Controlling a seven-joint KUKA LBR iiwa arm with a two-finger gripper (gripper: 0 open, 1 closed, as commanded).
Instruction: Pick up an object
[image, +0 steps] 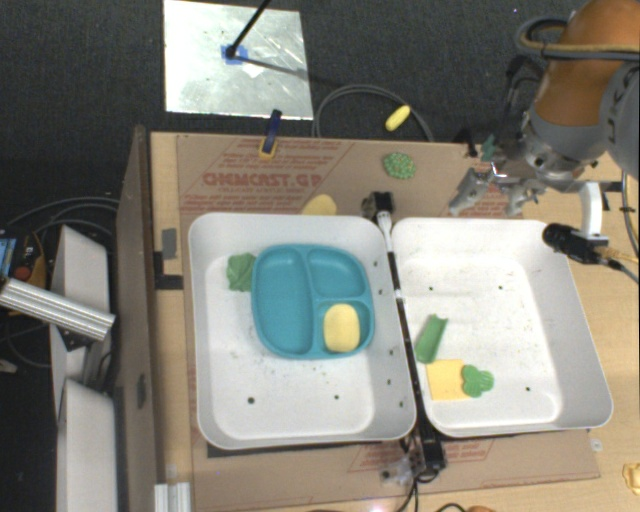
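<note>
Nothing is picked up yet, so the whole grasp is left to do. Nearest, in the right bin (560, 330), a yellow block (444, 380) lies touching a small green leafy piece (478, 381), with a green stick (431, 338) just beyond them. In the left bin (215, 330) a teal divided plate (300, 298) carries a yellow lemon-shaped piece (341, 327). Farthest, the hand (492, 196) hangs above the desk (250, 175) past the right bin's far rim, its fingers spread and pinching nothing.
</note>
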